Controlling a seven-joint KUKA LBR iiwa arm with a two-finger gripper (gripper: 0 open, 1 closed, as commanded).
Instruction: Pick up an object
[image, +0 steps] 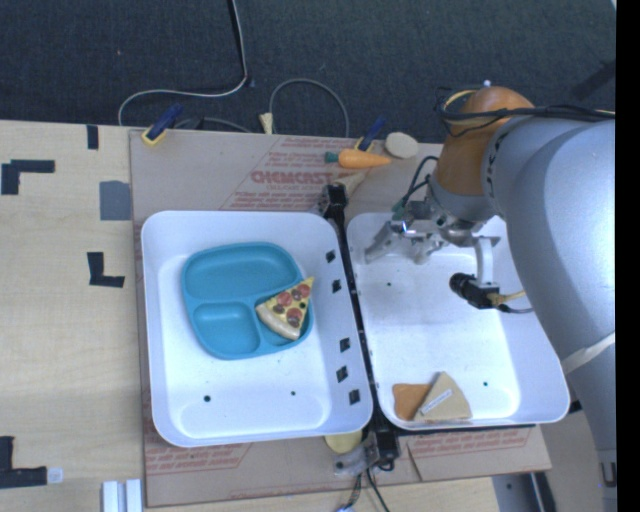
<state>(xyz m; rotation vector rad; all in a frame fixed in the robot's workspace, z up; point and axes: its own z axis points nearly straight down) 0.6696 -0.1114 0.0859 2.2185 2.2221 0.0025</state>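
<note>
A toy pizza slice (288, 308) lies on the right side of a blue divided plate (232, 298) in the left bin (170, 400). A tan bread slice (432, 400) rests at the near edge of the right bin (520, 380). My gripper (398, 248) hangs over the far left corner of the right bin, open, with nothing between its fingers. It is well away from the bread slice and across the divider from the pizza.
The grey arm (560, 230) covers the right bin's far right side. An orange toy carrot (362, 157) and a beige round piece (401, 145) lie on the cardboard behind the bins. Cables run along the back. Black clips (345, 345) line the divider.
</note>
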